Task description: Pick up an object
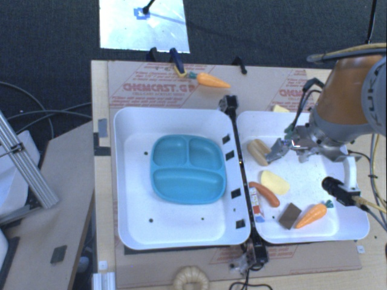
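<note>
Seen from above, the brown board (254, 80) under the two bins carries repeated red print reading "CHEMCAST", legible at its far left beside a toy carrot (210, 80) that lies outside the bins, tip to the right. The left bin (130, 180) holds a blue divided plate (187, 168). In the right bin (357, 222), the gripper (279, 150) hangs just right of a tan bread roll (259, 151), whose long axis runs from far left to near right; I cannot tell how its fingers stand. Nearer lie a yellow slice (274, 182), a red sausage (265, 193) slanting from far left to near right, a brown block (290, 215), and a second carrot (312, 214) with its green top to the far right and its tip to the near left.
</note>
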Motion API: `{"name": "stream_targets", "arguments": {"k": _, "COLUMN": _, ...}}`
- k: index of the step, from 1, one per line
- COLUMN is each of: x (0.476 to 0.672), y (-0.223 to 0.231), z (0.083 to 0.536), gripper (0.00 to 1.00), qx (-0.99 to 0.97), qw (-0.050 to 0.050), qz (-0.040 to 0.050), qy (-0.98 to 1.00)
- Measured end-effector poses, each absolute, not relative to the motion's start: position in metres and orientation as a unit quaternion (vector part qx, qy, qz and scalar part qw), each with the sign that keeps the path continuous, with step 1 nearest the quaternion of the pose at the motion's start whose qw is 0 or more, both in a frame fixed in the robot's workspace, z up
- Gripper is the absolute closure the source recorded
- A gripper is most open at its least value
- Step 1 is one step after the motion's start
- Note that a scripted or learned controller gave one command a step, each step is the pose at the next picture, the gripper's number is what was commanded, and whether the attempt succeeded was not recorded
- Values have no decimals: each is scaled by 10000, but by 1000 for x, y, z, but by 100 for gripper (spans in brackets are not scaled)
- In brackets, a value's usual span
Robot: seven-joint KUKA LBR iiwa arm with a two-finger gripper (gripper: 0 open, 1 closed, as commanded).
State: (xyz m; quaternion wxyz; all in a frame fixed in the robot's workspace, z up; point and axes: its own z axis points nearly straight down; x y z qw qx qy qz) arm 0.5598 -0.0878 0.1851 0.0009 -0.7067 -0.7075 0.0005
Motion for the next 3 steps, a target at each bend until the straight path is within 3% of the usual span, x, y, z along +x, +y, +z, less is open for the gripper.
{"name": "stream_targets", "arguments": {"k": 2, "x": 552, "y": -88, "z": 84, "gripper": 0, "qx": -7067, "qw": -16, "qz": -6, "qy": -7075}}
{"name": "stream_targets", "arguments": {"k": 3, "x": 558, "y": -88, "z": 101, "gripper": 100, "qx": -7060, "qw": -92, "qz": -67, "qy": -7081}}
